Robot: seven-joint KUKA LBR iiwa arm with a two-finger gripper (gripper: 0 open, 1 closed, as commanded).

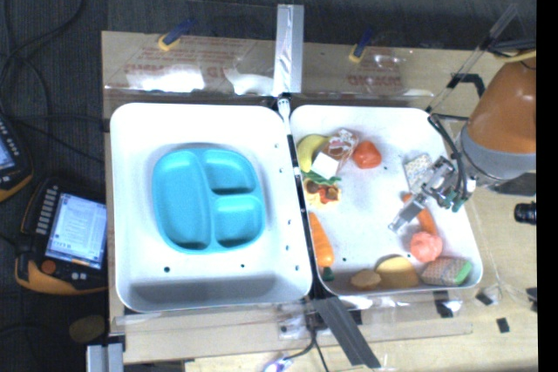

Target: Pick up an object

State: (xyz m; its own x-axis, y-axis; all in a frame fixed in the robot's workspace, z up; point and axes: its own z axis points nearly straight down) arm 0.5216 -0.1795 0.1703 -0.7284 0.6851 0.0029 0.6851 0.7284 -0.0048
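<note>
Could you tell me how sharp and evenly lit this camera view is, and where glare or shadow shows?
Camera view: soft all over, small toys in the right bin blur together; glare on the clear sheet behind the bins; soft shadow along the left bin front wall under the blue tray; gripper smeared, fine detail lost.

Blue tray (207, 206); yellow banana (308, 149); orange carrot (321, 245).

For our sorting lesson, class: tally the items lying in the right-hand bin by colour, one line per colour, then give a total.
Yellow: 2, the banana and the yellow piece
Orange: 2, the carrot and the orange stick
Red: 1, the tomato
Pink: 1, the pink ball
Brown: 1, the brown lump
Total: 7; the mixed-colour items are too unclear to sort.
</note>
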